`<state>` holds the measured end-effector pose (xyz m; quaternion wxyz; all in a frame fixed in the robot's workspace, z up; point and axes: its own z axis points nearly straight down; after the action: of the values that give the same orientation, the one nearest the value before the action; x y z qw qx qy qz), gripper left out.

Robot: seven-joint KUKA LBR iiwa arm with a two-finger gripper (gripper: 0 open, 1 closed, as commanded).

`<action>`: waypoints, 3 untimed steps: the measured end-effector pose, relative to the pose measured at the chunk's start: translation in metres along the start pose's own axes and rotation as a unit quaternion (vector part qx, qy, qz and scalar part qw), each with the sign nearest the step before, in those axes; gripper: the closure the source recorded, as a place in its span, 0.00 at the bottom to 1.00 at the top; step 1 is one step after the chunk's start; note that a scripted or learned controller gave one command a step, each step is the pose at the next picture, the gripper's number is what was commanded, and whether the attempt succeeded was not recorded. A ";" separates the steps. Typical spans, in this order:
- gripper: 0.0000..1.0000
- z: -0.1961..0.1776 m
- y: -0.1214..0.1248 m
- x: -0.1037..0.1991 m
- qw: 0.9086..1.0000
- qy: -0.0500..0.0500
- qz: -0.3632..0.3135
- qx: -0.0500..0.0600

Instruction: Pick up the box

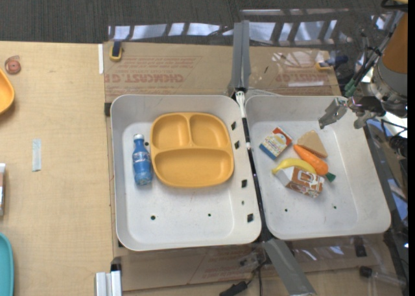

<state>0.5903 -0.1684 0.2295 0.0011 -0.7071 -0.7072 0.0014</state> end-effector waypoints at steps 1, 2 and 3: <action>0.00 -0.003 0.038 0.070 0.994 -0.001 -0.108 -0.002; 0.00 0.129 0.060 0.054 0.954 -0.002 -0.299 -0.005; 0.00 0.130 0.031 0.067 0.980 -0.003 -0.197 -0.009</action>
<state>0.6210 -0.1012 0.0993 -0.0068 -0.5537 -0.8327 -0.0033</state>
